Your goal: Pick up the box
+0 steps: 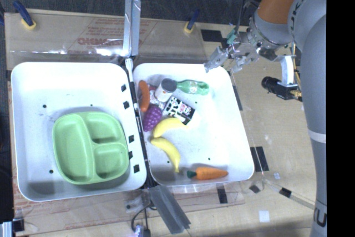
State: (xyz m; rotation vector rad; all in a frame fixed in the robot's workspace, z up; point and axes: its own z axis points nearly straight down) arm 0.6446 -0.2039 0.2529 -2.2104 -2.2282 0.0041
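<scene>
Right now I see the right-hand shallow white plastic bin (239, 136) below-left of my pincer (226, 58), which hovers over its top-right rim, spread, gripping nothing. Down-left of it lies the small black-and-white patterned box (179, 109), long axis slanting down-right.

Bright, even overhead light. Right bin (236, 136) floor blown out to near pure white at centre of frame; left bin (33, 97) slightly greyer, with soft shade along its lower edge. Short, soft shadows under the green tray (89, 147). Dark floor across the top of frame shows little detail. Overall slightly soft focus; mild grain.
</scene>
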